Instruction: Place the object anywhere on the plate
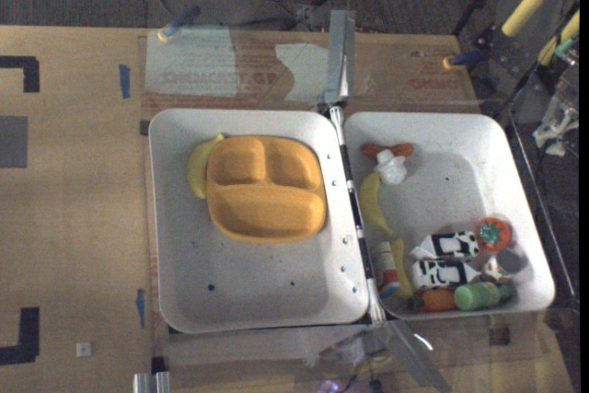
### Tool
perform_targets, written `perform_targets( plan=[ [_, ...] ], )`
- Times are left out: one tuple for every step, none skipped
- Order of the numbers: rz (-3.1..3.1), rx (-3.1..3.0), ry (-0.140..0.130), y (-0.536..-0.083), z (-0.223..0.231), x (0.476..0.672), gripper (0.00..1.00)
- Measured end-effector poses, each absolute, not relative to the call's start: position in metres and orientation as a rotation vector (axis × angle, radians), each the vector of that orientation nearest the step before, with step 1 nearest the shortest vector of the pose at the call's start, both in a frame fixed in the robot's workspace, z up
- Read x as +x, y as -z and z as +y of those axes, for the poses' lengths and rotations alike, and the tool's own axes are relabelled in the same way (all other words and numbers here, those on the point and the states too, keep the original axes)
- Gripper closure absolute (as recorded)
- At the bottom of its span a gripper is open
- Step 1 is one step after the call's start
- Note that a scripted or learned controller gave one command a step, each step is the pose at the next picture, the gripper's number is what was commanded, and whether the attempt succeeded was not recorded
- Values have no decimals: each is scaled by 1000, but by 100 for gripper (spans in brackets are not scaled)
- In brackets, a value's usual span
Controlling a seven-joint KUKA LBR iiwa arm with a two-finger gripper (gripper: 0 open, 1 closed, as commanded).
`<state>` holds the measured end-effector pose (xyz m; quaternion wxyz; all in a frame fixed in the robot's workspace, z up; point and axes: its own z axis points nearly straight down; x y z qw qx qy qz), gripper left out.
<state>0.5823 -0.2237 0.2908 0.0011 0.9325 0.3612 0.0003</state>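
The worktop (pixel 74 198) carries two white bins side by side. The left bin (pixel 248 290), mid-frame, holds the orange plate (pixel 266 187) in its upper half, its three compartments bare, so by my reading nothing has been placed yet and the whole task remains. A yellow banana (pixel 197 168) lies touching the plate's left edge, partly tucked under it. The right bin (pixel 451 179) holds the candidate objects: another banana (pixel 371 202) against the dividing wall, a white bottle (pixel 392 167) near it, and a crowded cluster in the lower right corner. Open floor lies below the plate and across the right bin's middle. The gripper's state I cannot tell.
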Motion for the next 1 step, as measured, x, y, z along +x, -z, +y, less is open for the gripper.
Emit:
perform_targets(
  plan=[
    [1134,2928,-1,-291,-224,582,0]
  ],
)
